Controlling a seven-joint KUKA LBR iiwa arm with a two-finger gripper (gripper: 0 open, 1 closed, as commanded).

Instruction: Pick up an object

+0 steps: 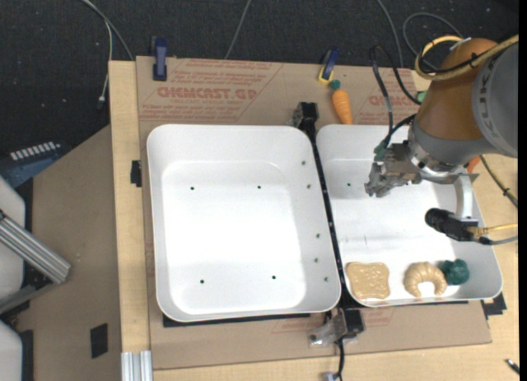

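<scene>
— Gripper (380, 183) hangs low over the right bin (346, 145), near its back; can't tell how its fingers stand.
— And the food?
— Toast (367, 280), croissant (426, 278), green piece (454, 271) line the front edge, well apart from it.

Left bin (165, 206) floor open; right bin (346, 157) near edge crowded: cracker (367, 280), croissant (426, 278), green piece (455, 271).

grey arm (498, 108) with orange band, yellow cable loop, small metal-grey fingers (380, 183)

Toast (367, 280), croissant (426, 278), ball (454, 271) in row along right bin (362, 227) near edge.
</scene>
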